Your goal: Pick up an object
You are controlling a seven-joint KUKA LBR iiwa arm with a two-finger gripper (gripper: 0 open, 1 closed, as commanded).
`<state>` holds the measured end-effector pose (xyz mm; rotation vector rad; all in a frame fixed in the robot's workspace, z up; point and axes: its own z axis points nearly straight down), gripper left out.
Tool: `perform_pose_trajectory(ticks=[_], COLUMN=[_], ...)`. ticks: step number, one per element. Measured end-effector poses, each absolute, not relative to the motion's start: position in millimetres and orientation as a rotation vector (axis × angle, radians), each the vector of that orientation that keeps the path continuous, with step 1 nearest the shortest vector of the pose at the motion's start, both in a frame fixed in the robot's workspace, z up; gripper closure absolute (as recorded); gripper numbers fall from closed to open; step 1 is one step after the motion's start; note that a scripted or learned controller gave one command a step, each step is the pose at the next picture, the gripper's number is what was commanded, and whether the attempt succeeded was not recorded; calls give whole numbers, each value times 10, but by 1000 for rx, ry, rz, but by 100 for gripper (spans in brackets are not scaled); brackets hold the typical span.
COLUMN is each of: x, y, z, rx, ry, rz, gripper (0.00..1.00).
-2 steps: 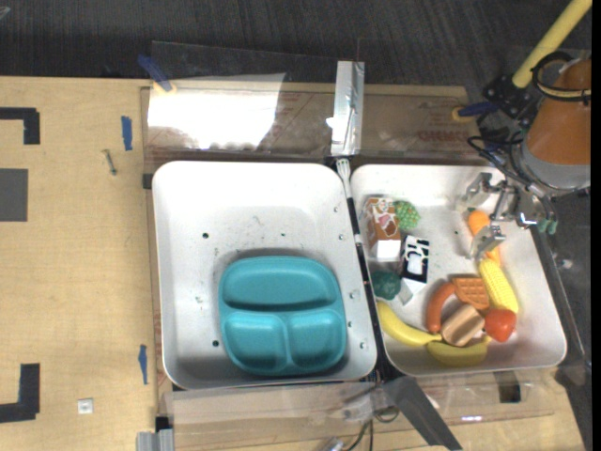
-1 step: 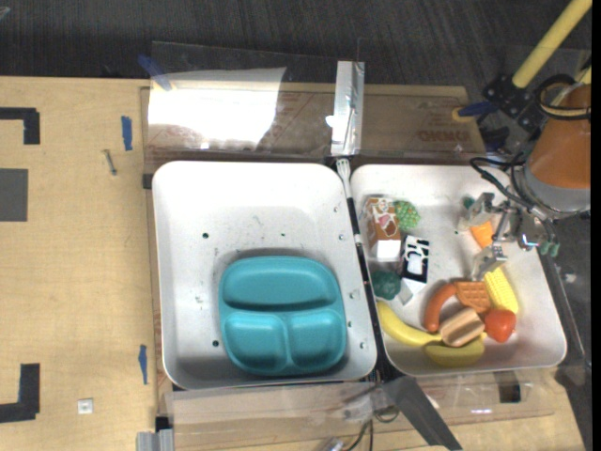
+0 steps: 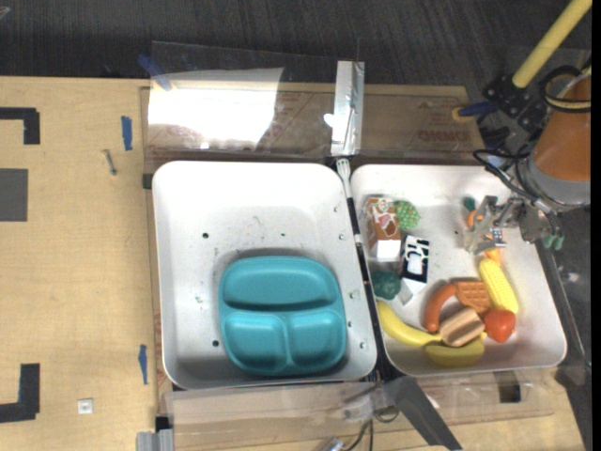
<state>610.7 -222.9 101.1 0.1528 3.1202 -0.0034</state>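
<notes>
Teal plastic catches the eye first: a three-compartment tray (image 3: pixel 282 316) sits in the lower part of the left bin (image 3: pixel 178 195), flat on the white floor. Over to the right bin (image 3: pixel 441 181), and it's crowded down there. A yellow banana (image 3: pixel 413 334) curves along the lower edge, a hot dog (image 3: pixel 460 325) lies just above it, a red tomato (image 3: pixel 500 325) sits at its right, and a corn cob (image 3: pixel 498 283) stands above that. An orange sausage (image 3: pixel 437 305) leans beside the hot dog. Toward the bin's left wall there's a small printed packet (image 3: pixel 380 217) with something green (image 3: pixel 408 215) touching it, and a black-and-white block (image 3: pixel 415 257) below. The gripper (image 3: pixel 488 222) hangs at the upper right of this bin, above the corn, with the arm (image 3: pixel 563 148) behind it. Whether the claw is wide or narrow, I can't tell; it's a tangle of metal and cable.
</notes>
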Motion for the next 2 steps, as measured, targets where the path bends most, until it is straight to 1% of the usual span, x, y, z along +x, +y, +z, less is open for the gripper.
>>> perform_pose_trajectory(ticks=[1,2], x=[6103,6158], y=[-2226,-2239], z=[1000,869], rx=[153,145], ry=[3122,3129], rz=[-3,-3], gripper=[0,0])
